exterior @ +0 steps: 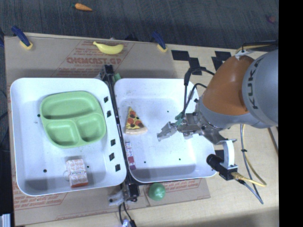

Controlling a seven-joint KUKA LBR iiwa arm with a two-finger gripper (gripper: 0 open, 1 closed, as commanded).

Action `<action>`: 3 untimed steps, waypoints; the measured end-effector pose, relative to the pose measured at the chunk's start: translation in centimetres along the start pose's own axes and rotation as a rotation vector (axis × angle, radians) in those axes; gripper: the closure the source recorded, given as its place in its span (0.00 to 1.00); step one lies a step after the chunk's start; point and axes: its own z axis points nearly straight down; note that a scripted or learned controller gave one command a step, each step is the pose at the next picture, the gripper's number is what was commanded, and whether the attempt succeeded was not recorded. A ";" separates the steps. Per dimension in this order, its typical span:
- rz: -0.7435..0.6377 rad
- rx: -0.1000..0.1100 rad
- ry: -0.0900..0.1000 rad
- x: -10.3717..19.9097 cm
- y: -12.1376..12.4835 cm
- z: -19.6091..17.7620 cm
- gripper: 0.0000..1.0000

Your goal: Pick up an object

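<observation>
you see a flat wedge of toy pizza (pixel 134 121) lying at the left of the right white bin (pixel 156 174), mid-frame, its crust pale and its top dotted red and green. the grey arm (pixel 236 96) leans in from the right, and its metal jaws (pixel 165 130) hang just right of the pizza, apart from it; you cannot tell whether they are spread or pressed together.

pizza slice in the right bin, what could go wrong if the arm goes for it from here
1. The gripper sits beside the pizza slice, not over it, so closing now would likely grab nothing.
2. The slice lies flat on the bin floor, so fingers may slide over it.
3. It lies near the divider; a push could wedge it there.
</observation>
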 end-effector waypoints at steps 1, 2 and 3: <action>0.002 -0.002 -0.002 -7.9 -0.9 -1.8 0.00; -0.002 0.003 0.001 -8.0 2.1 10.3 0.00; 0.000 -0.002 0.000 -8.1 11.3 11.6 0.00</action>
